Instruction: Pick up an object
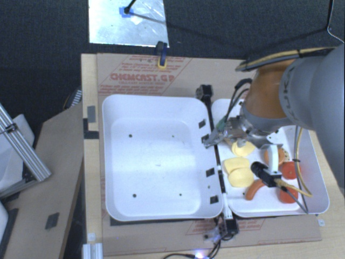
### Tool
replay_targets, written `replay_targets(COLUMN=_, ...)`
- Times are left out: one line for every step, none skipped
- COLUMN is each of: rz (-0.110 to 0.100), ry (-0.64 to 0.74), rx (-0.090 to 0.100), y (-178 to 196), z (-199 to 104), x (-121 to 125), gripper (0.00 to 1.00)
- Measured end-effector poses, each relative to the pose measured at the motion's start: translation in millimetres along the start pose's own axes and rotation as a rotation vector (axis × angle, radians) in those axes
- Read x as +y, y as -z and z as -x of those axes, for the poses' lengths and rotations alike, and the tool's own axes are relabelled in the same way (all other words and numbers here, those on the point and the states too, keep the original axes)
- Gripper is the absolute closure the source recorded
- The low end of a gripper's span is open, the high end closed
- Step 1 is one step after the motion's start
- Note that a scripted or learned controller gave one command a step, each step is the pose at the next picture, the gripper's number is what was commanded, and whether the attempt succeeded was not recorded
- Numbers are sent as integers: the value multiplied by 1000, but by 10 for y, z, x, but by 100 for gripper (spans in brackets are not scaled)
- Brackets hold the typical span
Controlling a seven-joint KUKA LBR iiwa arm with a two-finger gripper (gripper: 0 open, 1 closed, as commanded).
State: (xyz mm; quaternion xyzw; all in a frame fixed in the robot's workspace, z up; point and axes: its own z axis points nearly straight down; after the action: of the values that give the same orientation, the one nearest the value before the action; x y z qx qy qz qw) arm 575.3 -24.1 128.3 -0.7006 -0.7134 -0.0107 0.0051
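My gripper [216,135] hangs low over the left edge of the right bin [319,197], close to the divider between the two bins. Just right of it lies a pale yellow piece [243,149], and two more yellow pieces [239,171] sit in front of that. An orange sausage-shaped thing [253,191] lies near the bin's front. A red round thing [289,170] and a white-and-orange piece [274,157] rest further right. The arm hides the back of this bin. I see nothing held.
The left bin [110,144] stands beside the right one on a cardboard sheet [140,77]. A blue and yellow clamp [161,55] and a shiny metal plate [126,15] are at the back. An aluminium rail [21,150] stands far left.
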Motion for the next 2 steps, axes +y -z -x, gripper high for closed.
replay_targets(rz=-7, ry=-8, rx=-19, y=579, z=-650, x=-622, gripper=0)
replay_targets(rz=-9, ry=-20, rx=-22, y=564, z=-71, x=-889, gripper=0)
